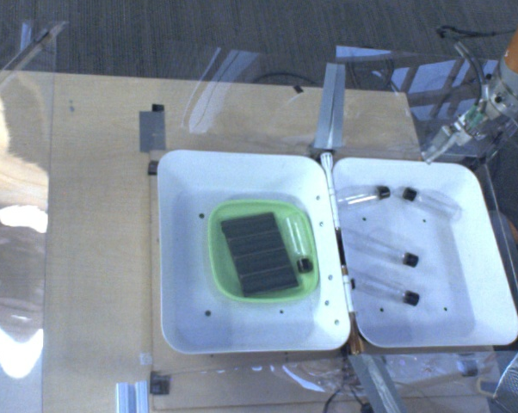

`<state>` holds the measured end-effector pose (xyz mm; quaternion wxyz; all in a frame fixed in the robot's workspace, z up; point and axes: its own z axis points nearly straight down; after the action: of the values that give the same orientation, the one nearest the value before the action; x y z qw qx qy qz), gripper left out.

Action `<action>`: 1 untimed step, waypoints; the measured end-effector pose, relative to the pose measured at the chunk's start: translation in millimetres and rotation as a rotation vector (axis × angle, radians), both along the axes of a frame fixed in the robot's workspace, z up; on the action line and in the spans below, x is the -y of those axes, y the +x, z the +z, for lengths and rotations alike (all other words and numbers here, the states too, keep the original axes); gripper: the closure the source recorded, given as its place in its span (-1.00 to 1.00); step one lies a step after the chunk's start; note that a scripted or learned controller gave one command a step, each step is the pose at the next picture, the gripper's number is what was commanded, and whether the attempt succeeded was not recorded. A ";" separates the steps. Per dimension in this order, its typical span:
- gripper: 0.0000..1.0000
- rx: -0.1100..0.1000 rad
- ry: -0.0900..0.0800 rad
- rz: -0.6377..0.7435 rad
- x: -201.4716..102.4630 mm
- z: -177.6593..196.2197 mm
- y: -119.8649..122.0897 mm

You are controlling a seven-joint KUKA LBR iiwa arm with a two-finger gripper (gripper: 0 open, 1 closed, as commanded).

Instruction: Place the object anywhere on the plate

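Now we take in the bench (87,256) first, then the two white bins: the left bin (181,317) carries a green plate (220,231) with a dark ribbed block (257,254) on it and one clear tube (300,252) already beside that block. Over in the right bin (491,308) lie four more clear tubes with black caps, one near the middle (386,249). We judge them light, stiff, slick and prone to roll, so a pinch across mid-barrel looks best. Up at top right the gripper (444,143) hangs above the bin's far rim; whether its jaws are spread, we cannot tell.
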<state>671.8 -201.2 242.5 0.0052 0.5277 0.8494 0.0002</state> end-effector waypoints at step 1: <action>-1.00 0.000 0.000 0.014 -0.1 -2.4 0.1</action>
<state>671.9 -201.1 240.1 0.0054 0.5218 0.8530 0.0002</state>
